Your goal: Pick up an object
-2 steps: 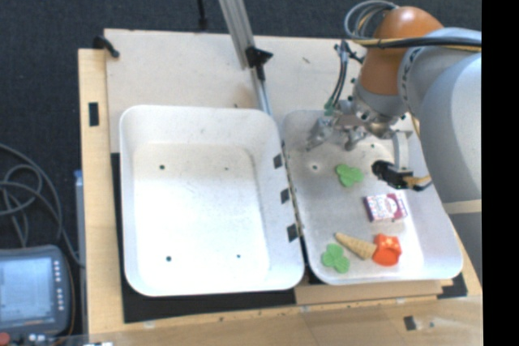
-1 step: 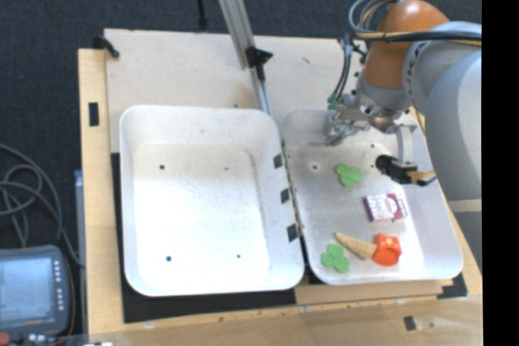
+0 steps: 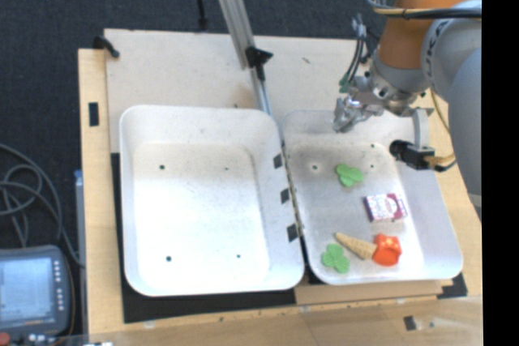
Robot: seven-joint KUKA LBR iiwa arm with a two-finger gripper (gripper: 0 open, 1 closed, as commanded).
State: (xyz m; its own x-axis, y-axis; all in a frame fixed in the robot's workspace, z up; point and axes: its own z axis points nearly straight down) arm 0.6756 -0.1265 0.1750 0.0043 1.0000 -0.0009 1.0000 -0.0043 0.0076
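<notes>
Hanging over the far rim of the right bin [image 3: 422, 198], pincer [image 3: 347, 119] too blurred to tell whether apart or together. Lying well below it on the bin floor: green piece [image 3: 349, 174], purple-and-white packet [image 3: 385, 207], tan cone [image 3: 354, 245] touching an orange piece [image 3: 387, 249], second green piece [image 3: 335, 258]. Standing beside, left bin [image 3: 138, 134] and slanted metal pole [image 3: 235, 12] on the tabletop [image 3: 162, 61].
</notes>
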